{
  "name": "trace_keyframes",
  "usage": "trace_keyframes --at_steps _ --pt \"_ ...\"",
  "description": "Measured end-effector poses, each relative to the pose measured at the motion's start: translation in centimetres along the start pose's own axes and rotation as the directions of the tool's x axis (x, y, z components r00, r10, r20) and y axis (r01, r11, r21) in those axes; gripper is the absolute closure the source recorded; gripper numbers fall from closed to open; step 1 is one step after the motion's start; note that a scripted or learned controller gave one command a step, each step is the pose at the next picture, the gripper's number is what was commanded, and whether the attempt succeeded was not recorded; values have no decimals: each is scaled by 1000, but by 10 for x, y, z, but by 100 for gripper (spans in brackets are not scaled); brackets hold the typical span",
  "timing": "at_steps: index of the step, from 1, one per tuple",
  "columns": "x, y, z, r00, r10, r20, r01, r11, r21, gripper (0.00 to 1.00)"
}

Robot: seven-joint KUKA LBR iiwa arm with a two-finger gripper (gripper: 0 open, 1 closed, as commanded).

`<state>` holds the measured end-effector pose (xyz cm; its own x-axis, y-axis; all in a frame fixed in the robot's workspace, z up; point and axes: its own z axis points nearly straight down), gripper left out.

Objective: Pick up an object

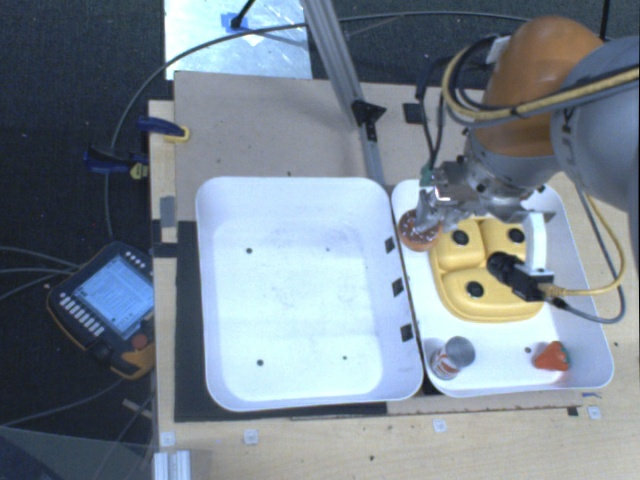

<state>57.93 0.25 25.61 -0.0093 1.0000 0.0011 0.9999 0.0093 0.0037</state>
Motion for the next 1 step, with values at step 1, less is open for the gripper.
trace_keyframes --at_steps 1 --pt "49 18 21 1000 1 1 -1 1000 1 100"
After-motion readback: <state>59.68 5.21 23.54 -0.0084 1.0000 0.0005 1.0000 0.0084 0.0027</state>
